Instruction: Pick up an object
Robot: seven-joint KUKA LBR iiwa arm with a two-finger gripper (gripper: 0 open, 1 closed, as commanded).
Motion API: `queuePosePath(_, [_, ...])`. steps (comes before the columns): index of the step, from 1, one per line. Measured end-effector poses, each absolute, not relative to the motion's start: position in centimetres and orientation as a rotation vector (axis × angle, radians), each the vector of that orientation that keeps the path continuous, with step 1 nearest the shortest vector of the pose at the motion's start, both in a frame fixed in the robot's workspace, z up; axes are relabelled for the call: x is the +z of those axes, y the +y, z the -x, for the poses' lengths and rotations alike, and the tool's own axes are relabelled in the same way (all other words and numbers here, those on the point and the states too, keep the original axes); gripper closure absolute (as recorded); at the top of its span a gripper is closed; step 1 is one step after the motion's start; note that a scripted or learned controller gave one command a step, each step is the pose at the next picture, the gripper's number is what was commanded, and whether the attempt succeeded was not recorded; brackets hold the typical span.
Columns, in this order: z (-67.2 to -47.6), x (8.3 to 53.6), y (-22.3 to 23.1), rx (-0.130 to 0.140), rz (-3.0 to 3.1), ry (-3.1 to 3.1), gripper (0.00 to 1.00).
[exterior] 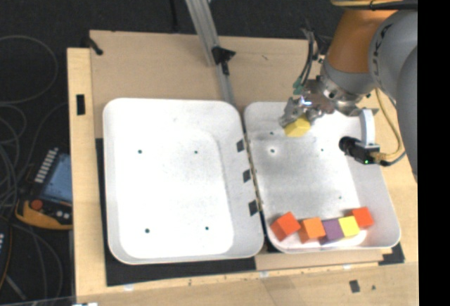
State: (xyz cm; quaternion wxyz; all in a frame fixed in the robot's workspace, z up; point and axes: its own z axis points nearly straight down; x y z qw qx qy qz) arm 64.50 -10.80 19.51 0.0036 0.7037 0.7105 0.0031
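My gripper (pixel 298 119) hangs over the far part of the right bin (pixel 320 178), reaching in from the upper right. A small yellow block (pixel 298 128) sits between its fingertips, lifted a little above the bin floor. Along the bin's near edge lies a row of blocks: a red-orange one (pixel 285 225), an orange one (pixel 312 228), a purple one (pixel 330 230), a yellow one (pixel 349 226) and another red-orange one (pixel 363 217).
The left bin (pixel 172 178) lies beside the right one, joined by dark clips along the shared edge. A slanted metal pole (pixel 204 16) rises behind the bins. A black sensor (pixel 355 148) juts from the arm over the right bin's far side.
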Motion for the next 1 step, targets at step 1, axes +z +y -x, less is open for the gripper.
queuePosePath(1, [-66.01,23.48,-3.19,0.010,-2.208,2.232,1.00])
